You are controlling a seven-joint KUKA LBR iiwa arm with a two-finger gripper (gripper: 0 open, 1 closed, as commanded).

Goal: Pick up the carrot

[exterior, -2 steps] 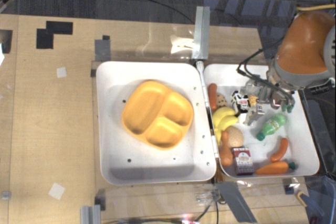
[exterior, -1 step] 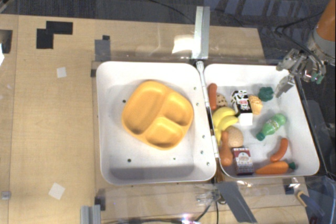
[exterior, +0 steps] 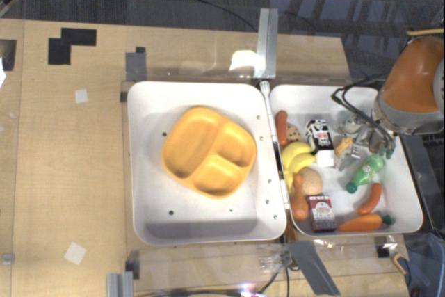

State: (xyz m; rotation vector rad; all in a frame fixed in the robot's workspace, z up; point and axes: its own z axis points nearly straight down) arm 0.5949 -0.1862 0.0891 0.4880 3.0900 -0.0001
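Hovering above the green bottle (exterior: 364,174), the gripper (exterior: 356,151) hasn't reached the carrot (exterior: 361,222) nearer the bin's (exterior: 414,209) front rim; its grip I can't tell.

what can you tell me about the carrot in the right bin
The carrot is a small orange toy-looking piece, smooth and plastic-like, with a dark green stub at its right end. It lies flat and nearly level along the front wall of the right bin, tapering toward its left end. That left tip sits close to a red and white box; whether they touch is unclear. A shorter red-orange piece lies slanted just above it. The hand is farther back in the bin, apart from the carrot.
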